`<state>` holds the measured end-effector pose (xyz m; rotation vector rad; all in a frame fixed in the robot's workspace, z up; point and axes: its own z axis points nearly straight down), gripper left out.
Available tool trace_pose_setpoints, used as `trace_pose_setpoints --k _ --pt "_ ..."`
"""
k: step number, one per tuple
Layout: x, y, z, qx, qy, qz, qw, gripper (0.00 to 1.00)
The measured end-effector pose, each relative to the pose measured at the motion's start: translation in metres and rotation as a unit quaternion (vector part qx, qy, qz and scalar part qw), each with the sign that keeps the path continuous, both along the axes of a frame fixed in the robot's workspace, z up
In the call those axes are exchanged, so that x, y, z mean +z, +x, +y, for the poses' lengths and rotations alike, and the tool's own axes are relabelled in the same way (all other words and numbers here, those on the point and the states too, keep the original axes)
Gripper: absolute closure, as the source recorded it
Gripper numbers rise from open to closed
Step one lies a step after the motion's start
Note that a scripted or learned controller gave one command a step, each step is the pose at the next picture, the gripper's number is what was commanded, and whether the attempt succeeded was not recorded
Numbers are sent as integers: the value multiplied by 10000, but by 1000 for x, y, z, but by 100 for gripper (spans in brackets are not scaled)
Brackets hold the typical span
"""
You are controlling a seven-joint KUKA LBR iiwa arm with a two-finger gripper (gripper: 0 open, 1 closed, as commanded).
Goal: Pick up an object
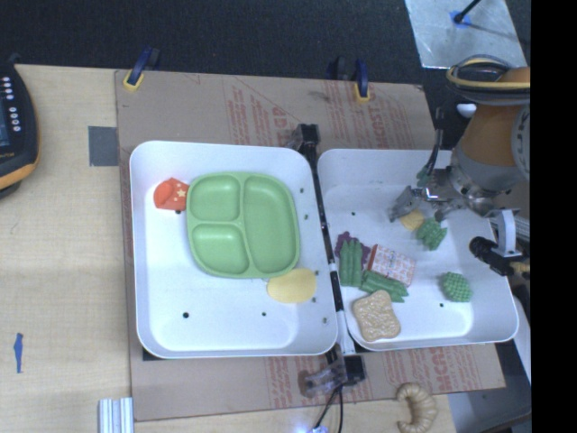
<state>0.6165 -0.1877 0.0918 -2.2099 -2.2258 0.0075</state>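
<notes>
Camera view shows the gripper (424, 207) low in the right bin (361, 174), at twelve o'clock of a green piece (432, 234); its grip cannot be told, nothing visibly lifted yet

Claw (420, 204) low, arm from right

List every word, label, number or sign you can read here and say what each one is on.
No text can be read with certainty.
Cardboard sheet under the bins: red printed lettering, too faint and blurred to read.
Small packet in the right bin: red and white print, too small to read.
Black device at the left edge: buttons with marks, too small to read.
Red piece in the left bin: a yellow mark, unclear.
</notes>
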Motion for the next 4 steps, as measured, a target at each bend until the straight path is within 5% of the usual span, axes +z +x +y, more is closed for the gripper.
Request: trace_pose_setpoints --k 1,2,3,4 --pt "12 1 -2 2 -8 -13 10000 100" --pt "85 -58 25 -17 2 -25 10000 100" --pt "132 -56 65 1 3 -41 10000 100" --pt "169 -71 143 24 12 -36 10000 100"
